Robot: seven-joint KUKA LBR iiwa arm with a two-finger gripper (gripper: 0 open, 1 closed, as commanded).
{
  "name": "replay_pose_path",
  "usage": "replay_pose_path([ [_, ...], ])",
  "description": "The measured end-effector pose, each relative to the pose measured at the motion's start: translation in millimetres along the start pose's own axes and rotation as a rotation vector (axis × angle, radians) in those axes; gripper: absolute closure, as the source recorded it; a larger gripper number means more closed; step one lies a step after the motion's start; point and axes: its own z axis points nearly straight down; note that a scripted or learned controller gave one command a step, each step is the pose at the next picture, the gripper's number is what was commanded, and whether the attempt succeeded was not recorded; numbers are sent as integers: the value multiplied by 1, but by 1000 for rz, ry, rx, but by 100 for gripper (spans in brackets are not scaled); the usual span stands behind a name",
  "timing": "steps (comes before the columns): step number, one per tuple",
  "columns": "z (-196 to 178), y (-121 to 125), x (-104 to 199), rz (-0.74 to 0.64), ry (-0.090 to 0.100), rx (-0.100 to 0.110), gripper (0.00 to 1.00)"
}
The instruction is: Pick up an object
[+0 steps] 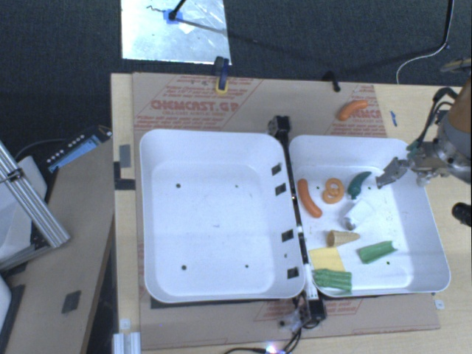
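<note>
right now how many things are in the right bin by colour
orange: 2, sausage and ring
green: 3, dark pepper, pod, bundle
yellow: 1, block
tan: 1, cone
white: 1, cup
total: 8

White bins (214, 150); orange sausage (309, 198), yellow block (326, 259), green bean (376, 251).

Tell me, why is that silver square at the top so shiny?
In the camera view, the silver sheet reflects the room light as patchy glare; the white bins look bright and washed out; the end effector is a little blurry at the right.
</note>
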Motion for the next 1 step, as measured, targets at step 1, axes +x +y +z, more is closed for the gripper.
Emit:
replay_pose_path([
  [1,118,12,46,-4,4,5,0],
])
